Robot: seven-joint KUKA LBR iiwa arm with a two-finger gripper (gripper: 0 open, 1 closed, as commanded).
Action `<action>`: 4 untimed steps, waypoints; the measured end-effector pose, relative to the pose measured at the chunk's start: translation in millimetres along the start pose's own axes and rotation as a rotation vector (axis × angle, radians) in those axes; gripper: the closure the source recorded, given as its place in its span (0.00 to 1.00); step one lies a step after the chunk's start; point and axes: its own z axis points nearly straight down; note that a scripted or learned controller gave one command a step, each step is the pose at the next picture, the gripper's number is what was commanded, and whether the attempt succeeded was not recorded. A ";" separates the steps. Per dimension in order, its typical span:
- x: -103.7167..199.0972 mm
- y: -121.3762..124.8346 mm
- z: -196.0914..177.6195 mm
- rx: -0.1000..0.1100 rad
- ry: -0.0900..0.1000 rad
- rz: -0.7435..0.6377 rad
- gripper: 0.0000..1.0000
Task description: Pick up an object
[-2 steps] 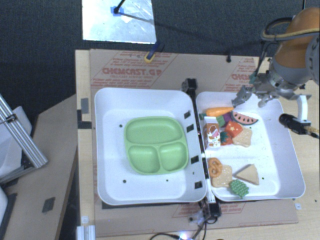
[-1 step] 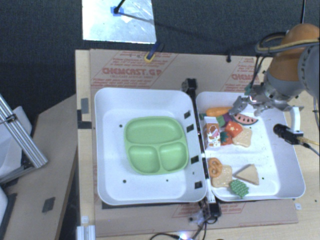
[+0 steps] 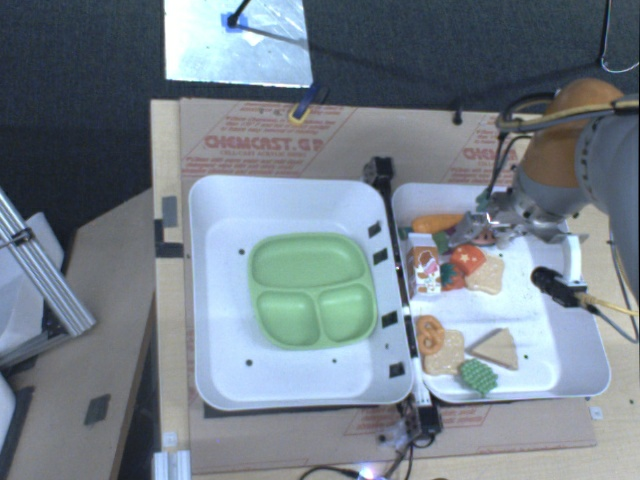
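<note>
- Nearest me in the right bin (image 3: 585,368) lie a green knobbly piece (image 3: 478,375), a tan wedge (image 3: 496,349) and a pretzel (image 3: 430,332).
- Further in sit a small printed carton (image 3: 425,271), its writing too small to read, a red piece (image 3: 466,261) and an orange carrot (image 3: 437,224).
- The tool (image 3: 470,230) hangs just over the carrot and red piece; its grip I cannot tell.
- The left bin (image 3: 215,268) holds a green divided plate (image 3: 310,290).
- Beyond, cardboard on the tabletop reads "CHEMCAST GP" (image 3: 262,142).
</note>
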 end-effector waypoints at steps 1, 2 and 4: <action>-0.1 1.9 8.1 -0.005 -0.001 -0.001 0.00; -0.3 3.3 -3.7 -0.010 -0.002 -0.001 1.00; 0.9 7.6 -109.9 -0.010 -0.001 -0.004 1.00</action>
